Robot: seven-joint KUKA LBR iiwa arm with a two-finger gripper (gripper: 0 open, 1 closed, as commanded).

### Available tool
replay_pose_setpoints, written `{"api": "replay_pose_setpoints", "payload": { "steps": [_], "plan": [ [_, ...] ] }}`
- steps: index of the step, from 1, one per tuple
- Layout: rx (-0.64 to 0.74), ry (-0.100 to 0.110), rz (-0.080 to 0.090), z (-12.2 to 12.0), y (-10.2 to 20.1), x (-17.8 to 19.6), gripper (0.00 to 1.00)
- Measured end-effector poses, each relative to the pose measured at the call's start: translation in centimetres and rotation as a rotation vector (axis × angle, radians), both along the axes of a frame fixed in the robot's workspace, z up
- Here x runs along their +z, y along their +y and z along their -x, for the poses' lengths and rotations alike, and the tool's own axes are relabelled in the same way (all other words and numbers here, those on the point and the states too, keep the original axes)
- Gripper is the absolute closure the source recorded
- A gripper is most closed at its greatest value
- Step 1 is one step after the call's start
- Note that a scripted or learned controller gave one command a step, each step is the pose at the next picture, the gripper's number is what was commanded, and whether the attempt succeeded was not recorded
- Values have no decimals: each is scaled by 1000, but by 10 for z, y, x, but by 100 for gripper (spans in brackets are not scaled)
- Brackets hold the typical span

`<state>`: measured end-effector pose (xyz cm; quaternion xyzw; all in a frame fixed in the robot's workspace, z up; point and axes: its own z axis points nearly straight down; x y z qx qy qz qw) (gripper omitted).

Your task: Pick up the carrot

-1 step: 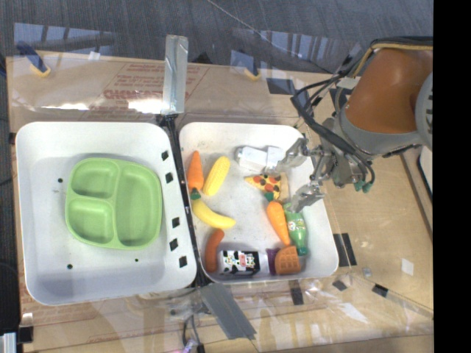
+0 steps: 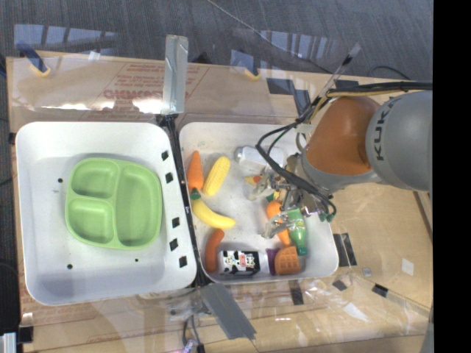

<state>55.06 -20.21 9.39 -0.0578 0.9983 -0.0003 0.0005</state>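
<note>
Right bin (image 2: 193, 140): the carrot (image 2: 194, 171) lies against the left wall, beside a corn cob (image 2: 216, 176) and above a banana (image 2: 212, 215). The gripper (image 2: 285, 210) hangs well apart from it, over clutter on the bin's right side. Risk: descending here would catch the wrong item. Whether the jaws are spread or closed cannot be told.
</note>
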Motion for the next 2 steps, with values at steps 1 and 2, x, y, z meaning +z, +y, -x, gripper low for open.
{"api": "replay_pose_setpoints", "payload": {
  "steps": [1,2],
  "plan": [
    [10,2,-1,-1,3,8,100],
    [-253,0,-1,-1,40,81,100]
  ]
}}
